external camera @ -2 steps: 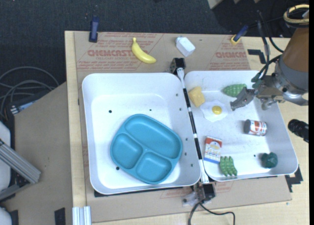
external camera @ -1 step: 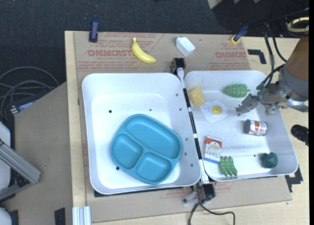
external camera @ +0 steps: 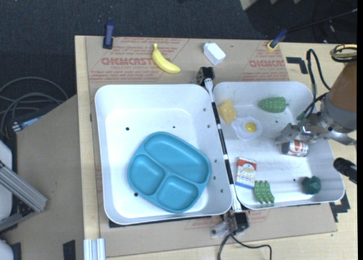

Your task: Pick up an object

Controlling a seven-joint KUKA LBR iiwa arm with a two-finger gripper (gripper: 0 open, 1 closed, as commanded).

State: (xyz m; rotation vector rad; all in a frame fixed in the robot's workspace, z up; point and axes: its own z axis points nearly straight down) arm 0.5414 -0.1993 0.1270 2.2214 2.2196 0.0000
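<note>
My gripper (external camera: 294, 135) hangs low over the right side of the right bin (external camera: 295, 89), with the grey arm and its orange band entering from the right edge. Directly under and touching it in the picture lies a small red and silver can (external camera: 296, 149) on its side. Around it in this bin lie a yellow block (external camera: 227, 111), a white disc with a yellow centre (external camera: 248, 127), a knobbly green fruit (external camera: 272, 104), a small red and white carton (external camera: 245, 173), a ribbed green piece (external camera: 262, 192) and a dark green lump (external camera: 311, 184).
The left bin (external camera: 113, 111) holds a blue divided plate (external camera: 168, 170). Behind the bins, on the cardboard, lie a banana (external camera: 164, 60), a white block (external camera: 214, 53) and a blue clip (external camera: 108, 34). A black clamp (external camera: 205, 74) sits where the bins meet.
</note>
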